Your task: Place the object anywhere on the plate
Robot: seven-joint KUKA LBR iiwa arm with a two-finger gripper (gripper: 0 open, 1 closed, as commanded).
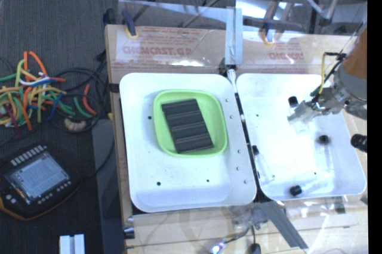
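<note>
Camera view looks down on two white bins side by side. In the left bin [179,187] you see a green plate [161,127] a little toward 12 o'clock of the bin's middle. A dark ridged block [187,125] lies flat on that plate, covering most of its floor. Its long axis runs from about 11 o'clock to 5 o'clock, and its ribs cross it the short way.

Over the right bin [280,157] you find the gripper [300,111], at the end of the arm coming in from 3 o'clock. It sits in that bin's 12 o'clock half, near its middle. You cannot tell how far its fingers are spread; the tip is pale and blurred against the white floor. Nothing shows between them.

The block lies well apart from the gripper, off toward 9 o'clock of it, across the wall between the two bins.
</note>
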